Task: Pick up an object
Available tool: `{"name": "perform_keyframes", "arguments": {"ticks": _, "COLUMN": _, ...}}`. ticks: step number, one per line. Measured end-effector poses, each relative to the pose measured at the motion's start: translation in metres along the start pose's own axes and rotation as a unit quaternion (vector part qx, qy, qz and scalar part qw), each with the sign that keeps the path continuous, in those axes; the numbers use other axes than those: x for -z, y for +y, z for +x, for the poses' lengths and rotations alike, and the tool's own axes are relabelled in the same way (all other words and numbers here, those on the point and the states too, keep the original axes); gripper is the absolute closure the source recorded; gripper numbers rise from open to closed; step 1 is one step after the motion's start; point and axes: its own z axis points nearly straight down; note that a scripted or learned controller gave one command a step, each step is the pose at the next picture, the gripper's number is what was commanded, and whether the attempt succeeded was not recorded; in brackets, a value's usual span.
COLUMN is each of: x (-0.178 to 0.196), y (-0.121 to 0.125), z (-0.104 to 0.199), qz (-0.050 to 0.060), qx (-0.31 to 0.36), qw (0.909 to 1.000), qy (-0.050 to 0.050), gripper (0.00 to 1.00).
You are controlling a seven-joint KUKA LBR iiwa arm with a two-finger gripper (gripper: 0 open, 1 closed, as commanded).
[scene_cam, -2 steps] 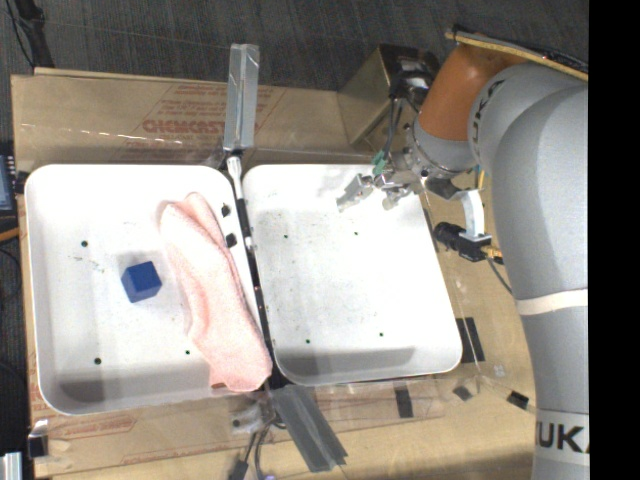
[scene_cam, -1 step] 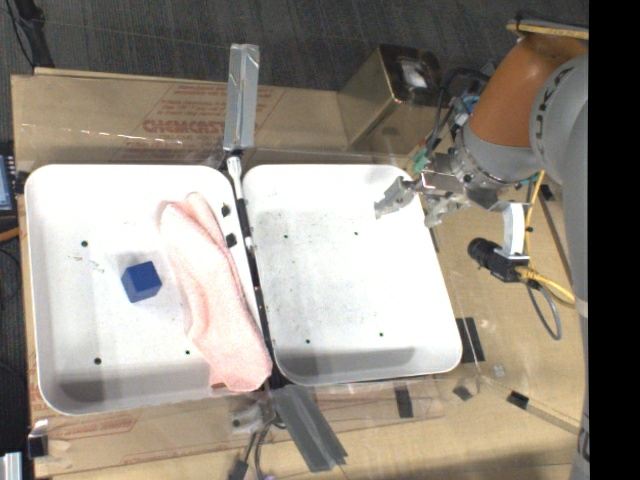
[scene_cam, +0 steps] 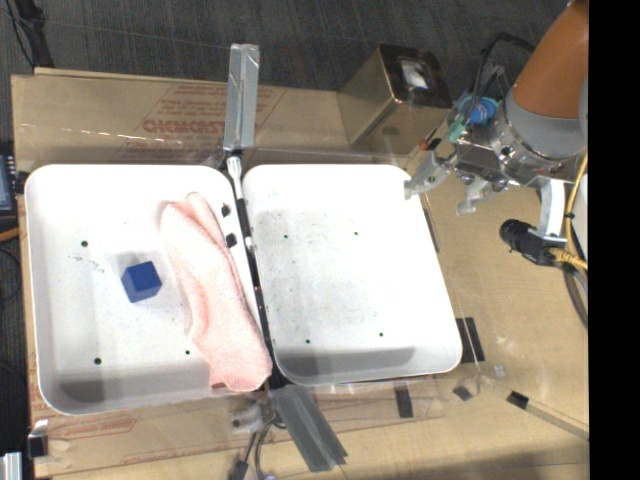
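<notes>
A small blue cube (scene_cam: 141, 280) lies in the left bin (scene_cam: 60, 228), left of its middle. A pink towel (scene_cam: 214, 293) is draped along that bin's right side, running from the upper middle down to the bottom right corner, against the divider. My gripper (scene_cam: 443, 193) hangs at the top right corner of the right bin (scene_cam: 340, 268), over its rim, far from both objects. Its two pale fingers are spread apart with nothing between them.
A metal bar (scene_cam: 241, 98) stands up behind the seam between the bins. A tan box (scene_cam: 395, 90) sits behind the right bin. Cardboard lines the bench behind the left bin. Black clips sit on the divider.
</notes>
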Motion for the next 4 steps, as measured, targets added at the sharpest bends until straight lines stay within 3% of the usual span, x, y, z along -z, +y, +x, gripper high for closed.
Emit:
{"name": "perform_keyframes", "arguments": {"ticks": 1, "x": -0.007, "y": -0.035, "z": -0.006, "qz": 0.002, "qx": 0.014, "qw": 0.9999, "qy": 0.000, "gripper": 0.00}}
{"name": "perform_keyframes", "arguments": {"ticks": 3, "x": -0.024, "y": 0.008, "z": 0.010, "qz": -0.001, "qx": 0.095, "qw": 0.9954, "qy": -0.001, "gripper": 0.00}}
{"name": "perform_keyframes", "arguments": {"ticks": 4, "x": -0.030, "y": 0.008, "z": 0.002, "qz": 0.002, "qx": 0.106, "qw": 0.9944, "qy": 0.000, "gripper": 0.00}}
